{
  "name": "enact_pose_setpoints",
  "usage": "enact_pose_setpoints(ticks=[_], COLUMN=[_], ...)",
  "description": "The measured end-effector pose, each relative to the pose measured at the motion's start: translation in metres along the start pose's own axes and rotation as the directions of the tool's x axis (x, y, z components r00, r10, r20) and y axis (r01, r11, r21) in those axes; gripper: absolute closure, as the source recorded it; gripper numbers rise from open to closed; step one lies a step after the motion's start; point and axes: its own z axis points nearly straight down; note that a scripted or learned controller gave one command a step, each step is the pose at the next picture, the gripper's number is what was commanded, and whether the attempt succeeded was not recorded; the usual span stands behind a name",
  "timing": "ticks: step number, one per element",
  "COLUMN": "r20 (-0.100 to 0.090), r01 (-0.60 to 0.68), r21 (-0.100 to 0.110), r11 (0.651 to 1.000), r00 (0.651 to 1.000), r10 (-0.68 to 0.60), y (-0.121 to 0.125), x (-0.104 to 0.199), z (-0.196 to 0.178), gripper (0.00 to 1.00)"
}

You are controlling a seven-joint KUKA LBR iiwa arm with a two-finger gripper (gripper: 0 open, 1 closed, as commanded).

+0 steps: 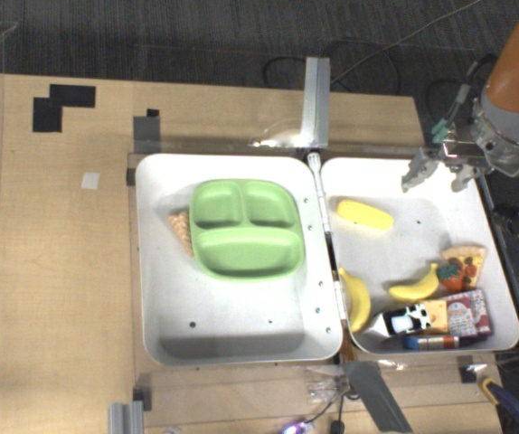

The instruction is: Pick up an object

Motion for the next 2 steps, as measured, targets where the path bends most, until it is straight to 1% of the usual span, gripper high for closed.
enact_pose_setpoints(ticks=[1, 2], r20=[0.0, 0.001], r01=[-0.019, -0.022], r21=[-0.002, -0.011], r11=[1.0, 1.0], r00=[1.0, 1.0], r10=[0.019, 0.022], y=[0.008, 0.029], x=[0.026, 0.011], z=[0.137, 0.179], gripper=[0.0, 0.0])
